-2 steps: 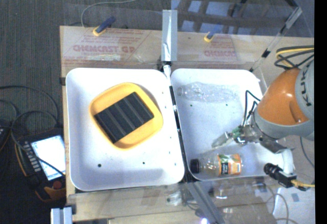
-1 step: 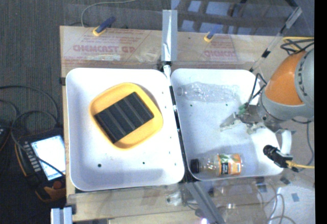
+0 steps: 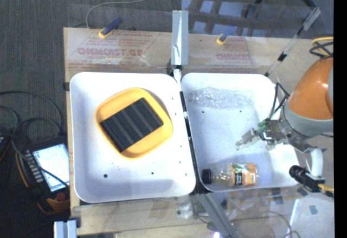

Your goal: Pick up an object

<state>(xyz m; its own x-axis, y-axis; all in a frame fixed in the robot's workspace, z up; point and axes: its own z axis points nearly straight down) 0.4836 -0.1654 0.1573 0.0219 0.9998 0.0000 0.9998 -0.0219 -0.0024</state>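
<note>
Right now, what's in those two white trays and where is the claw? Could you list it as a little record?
left bin: holds a yellow dish with a black ribbed insert
right bin: holds a small bottle
bottle pose: lying on its side near the front edge, dark cap toward the left bin, orange label
claw: over the right bin, reaching in from the right
claw and bottle: apart; the bottle lies in front of the claw, not between its fingers
arm: grey with an orange band
</note>
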